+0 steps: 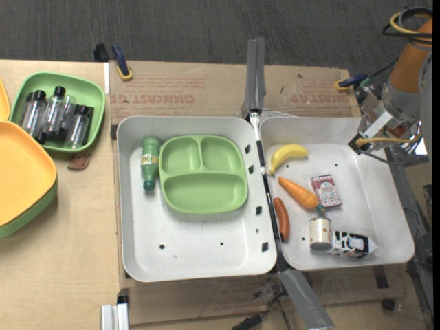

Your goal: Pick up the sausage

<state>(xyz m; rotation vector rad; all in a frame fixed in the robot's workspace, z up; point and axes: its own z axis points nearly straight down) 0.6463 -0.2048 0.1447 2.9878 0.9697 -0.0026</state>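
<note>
Seen from above, two shallow white bins are set side by side on a wooden surface (62,267). The sausage (281,218), reddish-brown and slim, is laid in the right bin (385,253), hard against its left wall. Just above the sausage an orange carrot (298,192) is placed, and above that a yellow banana (287,156). Right of the sausage a small cream can (319,233) is stood, with a black-and-white packet (352,243) beside it and a red-patterned card box (326,190) further up. Well left of the sausage, in the left bin (192,260), a green divided tray (203,173) and a green bottle (150,162) are seen. Far up and right of the sausage, the robot arm (410,67) is held over the bin's right edge; how its jaws stand cannot be told.
</note>
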